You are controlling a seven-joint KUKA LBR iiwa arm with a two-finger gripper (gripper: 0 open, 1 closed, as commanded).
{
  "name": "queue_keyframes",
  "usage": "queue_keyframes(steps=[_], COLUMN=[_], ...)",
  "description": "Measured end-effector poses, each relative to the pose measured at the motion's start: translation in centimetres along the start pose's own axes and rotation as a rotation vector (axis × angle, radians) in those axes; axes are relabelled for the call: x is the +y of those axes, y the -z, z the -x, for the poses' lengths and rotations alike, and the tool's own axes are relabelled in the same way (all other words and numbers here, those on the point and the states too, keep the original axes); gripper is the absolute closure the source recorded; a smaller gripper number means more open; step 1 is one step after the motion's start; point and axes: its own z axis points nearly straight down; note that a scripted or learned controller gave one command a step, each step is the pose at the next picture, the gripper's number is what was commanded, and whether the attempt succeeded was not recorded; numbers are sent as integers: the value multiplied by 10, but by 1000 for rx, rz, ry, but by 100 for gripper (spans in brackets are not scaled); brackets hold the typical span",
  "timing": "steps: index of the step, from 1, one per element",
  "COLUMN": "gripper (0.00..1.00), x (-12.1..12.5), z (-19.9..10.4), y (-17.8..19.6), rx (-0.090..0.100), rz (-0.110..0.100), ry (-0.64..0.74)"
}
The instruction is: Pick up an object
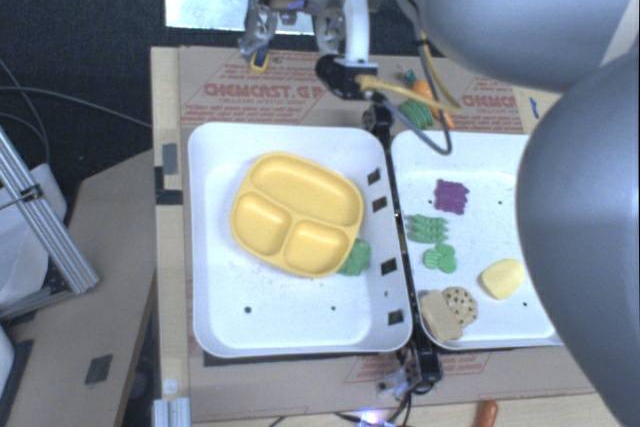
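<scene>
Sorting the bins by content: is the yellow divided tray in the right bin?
No, the yellow divided tray lies in the left bin, beside a green piece.

Yellow divided plate (297, 213) below the hand (300, 40), green piece (355, 258) at its edge, purple toy (451, 196), green toys (428, 229), pale yellow lump (502, 278), tan speckled cookie (449, 310), white bins (215, 215), brown red-lettered tabletop (250, 90).

Robotics lab, grey arm (520, 5), white bins (215, 315), cardboard-covered bench (250, 85)

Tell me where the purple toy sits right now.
The purple toy lies in the right bin, toward its upper middle, just above the green pieces.
</scene>
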Motion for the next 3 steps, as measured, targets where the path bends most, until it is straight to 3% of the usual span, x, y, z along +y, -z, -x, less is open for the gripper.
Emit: queue_keyframes(steps=[1, 2, 3], gripper=[0, 100, 100], x=[-4, -2, -47], z=[1, 0, -1], y=[-134, -114, -76], rx=[-6, -1, 0], rz=[-20, -7, -8], ry=[-5, -4, 0])
